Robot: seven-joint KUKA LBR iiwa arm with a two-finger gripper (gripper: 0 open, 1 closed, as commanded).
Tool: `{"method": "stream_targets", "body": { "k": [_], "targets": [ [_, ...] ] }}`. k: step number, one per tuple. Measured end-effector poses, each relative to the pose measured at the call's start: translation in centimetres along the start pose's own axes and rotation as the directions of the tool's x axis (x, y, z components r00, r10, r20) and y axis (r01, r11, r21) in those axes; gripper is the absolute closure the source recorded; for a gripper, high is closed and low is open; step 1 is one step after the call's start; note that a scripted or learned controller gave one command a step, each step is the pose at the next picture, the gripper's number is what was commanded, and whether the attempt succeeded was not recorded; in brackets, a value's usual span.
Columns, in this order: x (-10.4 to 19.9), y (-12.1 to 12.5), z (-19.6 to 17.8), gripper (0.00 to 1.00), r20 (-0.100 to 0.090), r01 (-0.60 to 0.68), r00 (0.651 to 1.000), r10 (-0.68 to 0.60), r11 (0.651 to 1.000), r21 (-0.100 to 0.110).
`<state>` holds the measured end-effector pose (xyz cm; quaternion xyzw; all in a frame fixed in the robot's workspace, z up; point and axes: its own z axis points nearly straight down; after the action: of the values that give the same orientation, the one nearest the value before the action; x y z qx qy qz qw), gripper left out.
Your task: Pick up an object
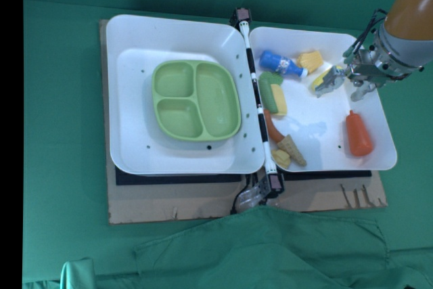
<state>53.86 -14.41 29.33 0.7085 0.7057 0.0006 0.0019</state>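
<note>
Clearly our gripper (340,81) hovers at the right bin's (379,160) two o'clock, fingers apart, nothing between them, beside a yellow toy (321,78). We risk nudging that toy against the wall and closing on air.

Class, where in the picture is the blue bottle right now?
The blue bottle lies in the right bin, near its top left, between the yellow toy and the divider.

Two white bins: left bin (128,78) and right bin (318,132). One green tray (196,99) with three compartments lies in the left. The right holds one blue bottle (281,64), one red bottle (358,134), one corn cob (273,93), one cone (292,149), one sausage (272,126), and three small yellow pieces (311,61).
</note>
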Motion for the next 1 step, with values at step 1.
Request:
{"method": "stream_targets", "body": {
  "k": [1],
  "targets": [
    [-2.25,-4.79,9.02,0.0,-0.003,-0.004,1.0,0.004,1.0,0.011]
  ]
}}
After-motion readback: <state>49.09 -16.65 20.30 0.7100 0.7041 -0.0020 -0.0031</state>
